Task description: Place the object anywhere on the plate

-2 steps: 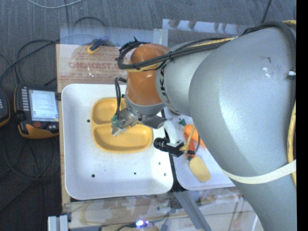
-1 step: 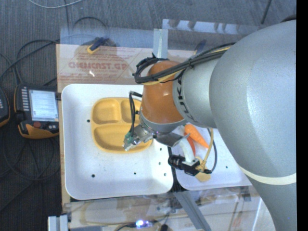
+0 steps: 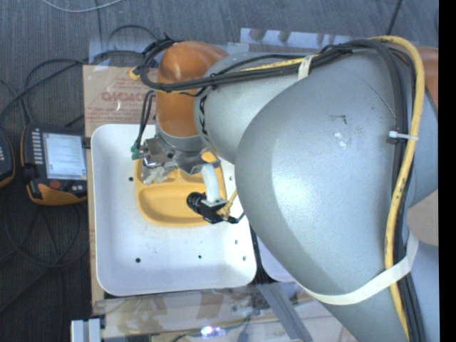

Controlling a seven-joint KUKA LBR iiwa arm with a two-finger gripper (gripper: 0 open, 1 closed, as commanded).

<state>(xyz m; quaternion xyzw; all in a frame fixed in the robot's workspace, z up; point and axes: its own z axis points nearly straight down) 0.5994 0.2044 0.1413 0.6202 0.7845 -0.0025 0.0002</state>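
A yellow plate [image 3: 165, 204] lies in the left white bin [image 3: 142, 262], a little right of its middle. My gripper [image 3: 152, 165] hangs low over the plate's far left edge, under the orange band of the wrist. The wrist and the big grey arm cover the plate's far and right parts. The metal tip of the gripper is small and partly hidden, so what it carries cannot be made out.
The grey arm fills the right half of the view and hides the right bin. The left bin's near and left floor is bare white. A brown cardboard sheet [image 3: 114, 98] lies behind the bin. A teach pendant [image 3: 57, 164] sits on the floor at the left.
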